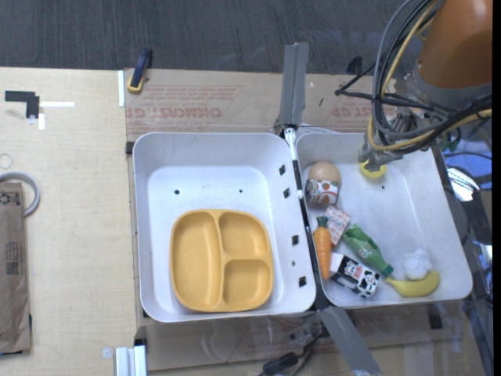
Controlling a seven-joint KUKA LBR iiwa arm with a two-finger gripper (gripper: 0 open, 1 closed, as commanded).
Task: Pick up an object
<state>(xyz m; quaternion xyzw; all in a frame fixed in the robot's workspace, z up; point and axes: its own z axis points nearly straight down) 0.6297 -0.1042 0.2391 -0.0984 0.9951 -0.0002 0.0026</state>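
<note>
The desk (63, 288) carries two shallow white bins side by side. The left bin (149, 233) holds a yellow divided plate (222, 259) with three compartments, lying flat toward its near side. The right bin (438, 233) holds the small things. The arm (458, 37), grey with an orange band, hangs over the far right corner of that bin, with cables looping around it.

The hand (374, 165) sits low at the far edge of the right bin, with something yellow at its tip; whether its fingers are apart or together cannot be told.

Along the left side of the right bin lie a round tan ball-like item (322, 176), then a small patterned packet (337, 221), an orange carrot (322, 249), a green packet (362, 245) and a black-and-white carton (356, 276). At the near right corner a yellow banana (415, 285) lies with a white lump (418, 263) just beside it.
</note>
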